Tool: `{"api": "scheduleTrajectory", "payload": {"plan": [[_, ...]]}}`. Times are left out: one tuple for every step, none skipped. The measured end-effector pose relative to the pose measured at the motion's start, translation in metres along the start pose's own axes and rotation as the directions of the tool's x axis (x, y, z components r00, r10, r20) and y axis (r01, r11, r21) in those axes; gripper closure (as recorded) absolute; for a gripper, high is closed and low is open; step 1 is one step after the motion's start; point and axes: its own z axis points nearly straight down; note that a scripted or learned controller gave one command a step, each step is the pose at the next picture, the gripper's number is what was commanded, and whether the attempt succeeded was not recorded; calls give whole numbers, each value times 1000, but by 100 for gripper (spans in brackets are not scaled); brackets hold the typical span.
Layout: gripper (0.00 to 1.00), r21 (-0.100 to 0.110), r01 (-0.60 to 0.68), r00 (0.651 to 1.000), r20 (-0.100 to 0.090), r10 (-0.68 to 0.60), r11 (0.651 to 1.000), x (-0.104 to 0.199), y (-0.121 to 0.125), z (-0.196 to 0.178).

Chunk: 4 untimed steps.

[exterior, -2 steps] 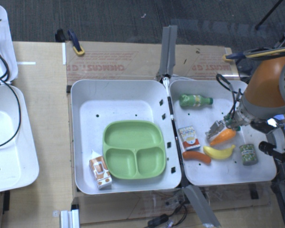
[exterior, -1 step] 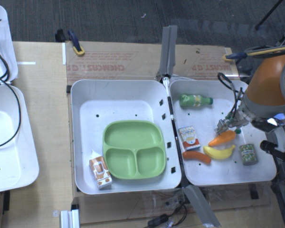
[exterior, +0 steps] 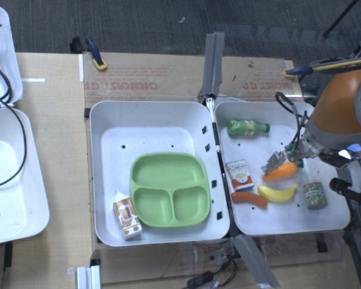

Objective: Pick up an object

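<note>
**A:** Where is the claw, measured from the green plate (exterior: 169, 189)?

**B:** Well to the right of it, over the right bin (exterior: 331, 218). The gripper (exterior: 281, 161) sits at the end of the grey arm with its orange band (exterior: 340, 104), low and right against the upper left end of the carrot (exterior: 280, 171).

**A:** Has it got the carrot?

**B:** I cannot tell. The tip is small and dark against the carrot, and whether it is clenched or released is not clear (the two do appear to touch).

**A:** And the rest, again from the plate?

**B:** The plate lies in the left bin (exterior: 102, 161), and a small orange and white carton (exterior: 126, 217) stands just beside its lower left corner. To the plate's right, across the divide, a juice box (exterior: 239, 174) lies nearest. Below that is a red sausage (exterior: 249, 198). Farther right a banana (exterior: 277, 192) rests just under the carrot. Farther still is a green can (exterior: 314, 195), lying on its side. Up and to the right of the plate a green bottle (exterior: 247, 127) lies flat near the far wall.
</note>
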Motion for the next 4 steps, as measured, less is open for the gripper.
{"api": "scheduleTrajectory", "payload": {"plan": [[0,-2,282,959,1,-282,959,3,-47,7],[100,-2,278,961,-1,-278,961,2,-47,0],[0,-1,278,960,-1,-278,960,2,-47,0],[0,-4,60,998,-4,-60,998,-49,-16,7]]}}
